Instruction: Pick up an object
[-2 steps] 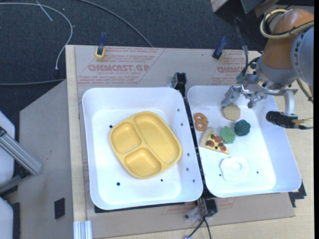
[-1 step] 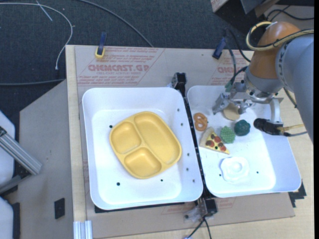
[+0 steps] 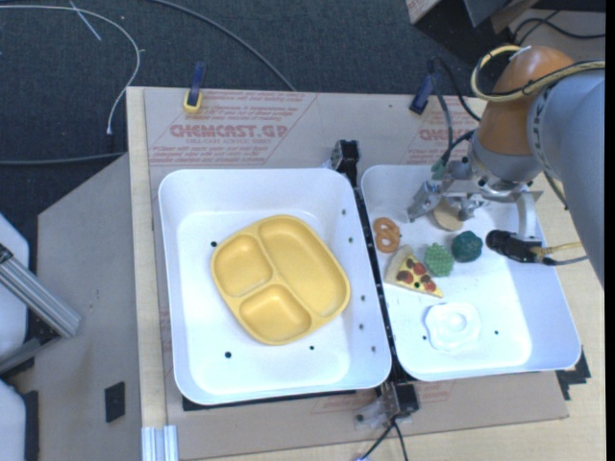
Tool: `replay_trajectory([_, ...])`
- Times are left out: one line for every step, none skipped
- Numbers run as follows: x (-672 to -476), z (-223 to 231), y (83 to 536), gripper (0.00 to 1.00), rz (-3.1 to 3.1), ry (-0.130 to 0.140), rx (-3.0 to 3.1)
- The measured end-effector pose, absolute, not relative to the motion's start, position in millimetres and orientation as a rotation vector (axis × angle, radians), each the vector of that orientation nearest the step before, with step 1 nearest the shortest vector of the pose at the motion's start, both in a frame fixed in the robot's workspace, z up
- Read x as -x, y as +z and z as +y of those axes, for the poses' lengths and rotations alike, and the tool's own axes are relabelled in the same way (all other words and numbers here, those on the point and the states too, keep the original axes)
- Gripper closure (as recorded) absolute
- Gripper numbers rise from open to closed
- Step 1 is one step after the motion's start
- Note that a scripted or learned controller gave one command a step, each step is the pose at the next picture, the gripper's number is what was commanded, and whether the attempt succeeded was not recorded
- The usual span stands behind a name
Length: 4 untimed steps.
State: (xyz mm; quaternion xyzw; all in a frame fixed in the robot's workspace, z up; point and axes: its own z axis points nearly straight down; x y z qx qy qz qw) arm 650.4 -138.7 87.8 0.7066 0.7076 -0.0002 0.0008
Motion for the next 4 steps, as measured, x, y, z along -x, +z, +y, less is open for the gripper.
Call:
replay_trajectory([-654.2,-140.1,104.7,1.0,2.214,0.01,-2.209])
replay_trajectory([-654.8,-144.3,150.2,1.0,2.217,0.006,-2.217])
replay_trajectory([-656.8,-144.3,205.6,1.0,2.218,0.008,-2.215])
replay_trajectory([-661.0,-96.7,216.8,1.0,2.226,0.006,-2.214])
